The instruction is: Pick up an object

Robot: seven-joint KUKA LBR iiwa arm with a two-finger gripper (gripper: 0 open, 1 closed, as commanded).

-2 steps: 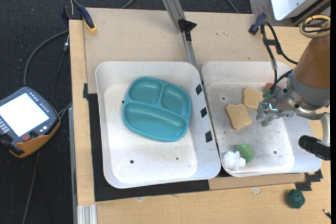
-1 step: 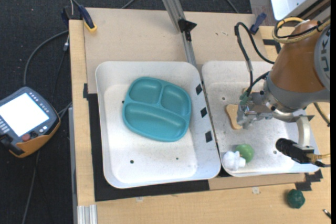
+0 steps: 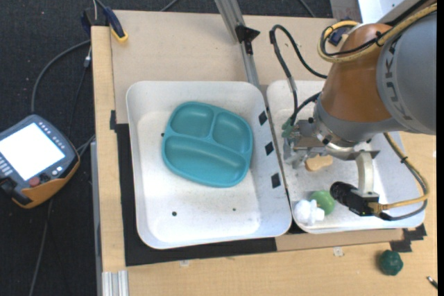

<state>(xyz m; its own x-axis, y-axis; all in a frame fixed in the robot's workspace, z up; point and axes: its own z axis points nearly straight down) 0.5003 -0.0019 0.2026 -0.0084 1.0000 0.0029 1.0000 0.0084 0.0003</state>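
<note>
Here, a smooth teal compartment plate (image 3: 207, 143) lies in the speckled left bin (image 3: 149, 218).

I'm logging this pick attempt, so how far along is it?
Done: the arm has reached into the right bin, with the gripper low beside a tan object. In hand: nothing visibly between the fingers. Left: gripping and lifting. The green object and white object lie in that bin, the teal plate in the left bin.
</note>
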